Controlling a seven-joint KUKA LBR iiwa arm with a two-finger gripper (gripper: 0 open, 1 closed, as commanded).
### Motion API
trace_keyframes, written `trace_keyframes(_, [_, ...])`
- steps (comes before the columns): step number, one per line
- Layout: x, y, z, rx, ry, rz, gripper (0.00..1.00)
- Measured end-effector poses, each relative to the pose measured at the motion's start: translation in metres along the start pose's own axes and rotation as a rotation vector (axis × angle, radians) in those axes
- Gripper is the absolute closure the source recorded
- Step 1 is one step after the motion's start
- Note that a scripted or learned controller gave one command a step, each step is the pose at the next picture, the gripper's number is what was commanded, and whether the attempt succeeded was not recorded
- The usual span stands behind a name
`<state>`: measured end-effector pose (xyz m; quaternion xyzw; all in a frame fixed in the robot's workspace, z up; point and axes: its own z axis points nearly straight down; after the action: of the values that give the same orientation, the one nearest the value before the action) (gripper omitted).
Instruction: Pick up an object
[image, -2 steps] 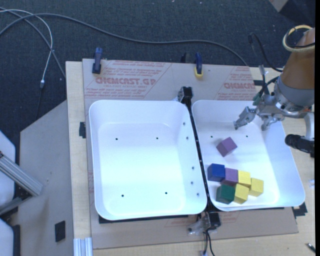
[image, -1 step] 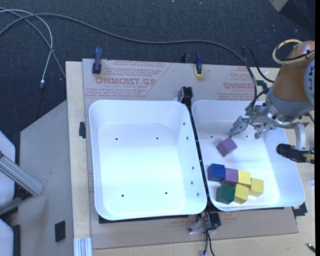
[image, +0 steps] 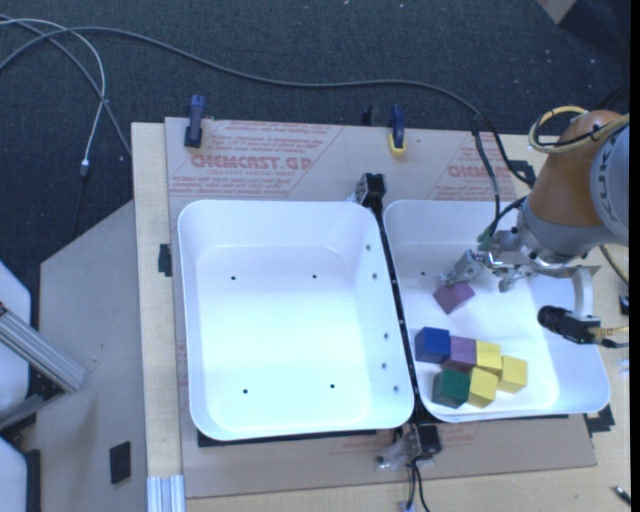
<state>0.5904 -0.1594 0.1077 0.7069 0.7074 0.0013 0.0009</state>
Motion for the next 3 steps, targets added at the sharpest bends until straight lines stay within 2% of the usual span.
trace_keyframes(1, [-0.001,0.002,0.001,-0.006,-0.003,0.0,0.0])
trace_keyframes(2, [0.0,0.003,-0.009,-0.006,-0.002,0.0,1.0])
trace_keyframes(3, [0.002,0.003,-0.072,-0.003,-0.002,0.0,1.0])
